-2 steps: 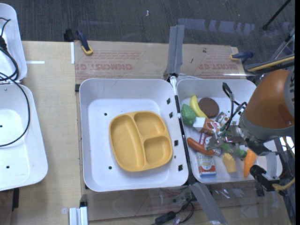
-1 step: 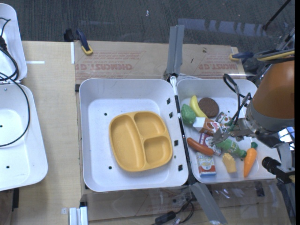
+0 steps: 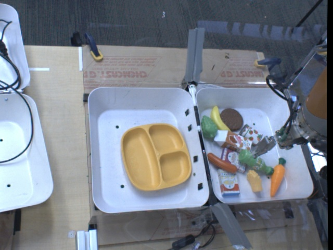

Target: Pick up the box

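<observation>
Gripper (image 3: 264, 145) sits low in the right bin (image 3: 299, 187), over the toy pile; jaw state can't tell, nothing visibly held. Box (image 3: 229, 183) lies flat at the bin's front edge, apart from the gripper, label unreadable. One carrot (image 3: 277, 177), one sausage (image 3: 222, 163), one banana (image 3: 218, 117). Left bin (image 3: 102, 155): one yellow tray (image 3: 155, 155).

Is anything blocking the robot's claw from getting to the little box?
Yes. The box lies at the bin's near edge; the gripper hangs up to its right. The green bottle and the sausage lie between them.
</observation>
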Tool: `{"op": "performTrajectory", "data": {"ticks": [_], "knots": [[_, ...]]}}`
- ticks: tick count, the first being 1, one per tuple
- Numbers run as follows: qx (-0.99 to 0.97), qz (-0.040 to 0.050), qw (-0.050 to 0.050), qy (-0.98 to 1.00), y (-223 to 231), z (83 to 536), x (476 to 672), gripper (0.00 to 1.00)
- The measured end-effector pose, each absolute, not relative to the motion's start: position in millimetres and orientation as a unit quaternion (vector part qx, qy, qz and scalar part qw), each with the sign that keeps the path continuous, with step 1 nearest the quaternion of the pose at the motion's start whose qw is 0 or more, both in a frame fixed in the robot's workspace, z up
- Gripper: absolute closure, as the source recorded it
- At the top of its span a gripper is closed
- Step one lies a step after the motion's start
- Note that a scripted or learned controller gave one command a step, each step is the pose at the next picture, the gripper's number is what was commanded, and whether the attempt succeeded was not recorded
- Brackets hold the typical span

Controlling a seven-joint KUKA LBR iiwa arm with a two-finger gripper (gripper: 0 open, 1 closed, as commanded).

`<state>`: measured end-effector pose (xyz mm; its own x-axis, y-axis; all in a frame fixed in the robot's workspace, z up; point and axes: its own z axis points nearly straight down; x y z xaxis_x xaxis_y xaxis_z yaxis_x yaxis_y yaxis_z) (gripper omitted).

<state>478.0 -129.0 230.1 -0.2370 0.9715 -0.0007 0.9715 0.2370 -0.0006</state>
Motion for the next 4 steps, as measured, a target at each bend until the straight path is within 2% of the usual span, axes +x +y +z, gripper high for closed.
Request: {"op": "performTrajectory", "data": {"ticks": [1,2,3,4], "knots": [[0.618,-0.0008,0.000,0.786,-129,239,478.7,1.00],[0.606,-0.0006,0.000,0.795,-108,275,489.2,1.00],[0.607,-0.0007,0.000,0.795,-108,275,489.1,0.00],[0.581,0.0000,0.000,0.814,-106,100,479.5,0.00]]}}
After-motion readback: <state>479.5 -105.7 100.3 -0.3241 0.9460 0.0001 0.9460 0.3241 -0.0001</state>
